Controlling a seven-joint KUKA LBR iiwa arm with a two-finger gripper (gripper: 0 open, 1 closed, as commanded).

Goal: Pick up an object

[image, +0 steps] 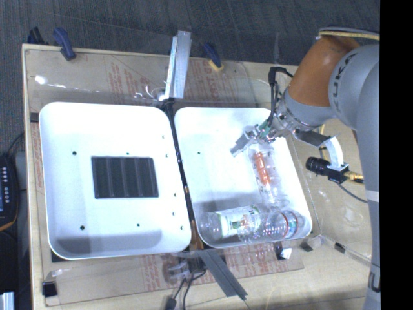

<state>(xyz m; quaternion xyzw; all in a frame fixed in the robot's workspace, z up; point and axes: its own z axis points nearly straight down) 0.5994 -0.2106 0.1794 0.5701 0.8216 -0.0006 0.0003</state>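
My gripper (244, 142) hangs over the upper middle of the right bin (206, 134), reaching in from the right. Just below and to its right lies a clear bottle with orange contents (263, 170), running down the bin's right side; its top end is close to the gripper. Along the bin's front wall lie two more clear bottles on their sides, one with a green label (233, 223) and one with a red label (285, 225). A black ribbed rectangular tray (124, 177) lies flat in the middle of the left bin (64, 134).
A grey metal bar (178, 64) stands at the back between the two bins. Blue clamps (63, 42) hold the board's far edge. Another grey bar (222, 275) lies in front of the bins.
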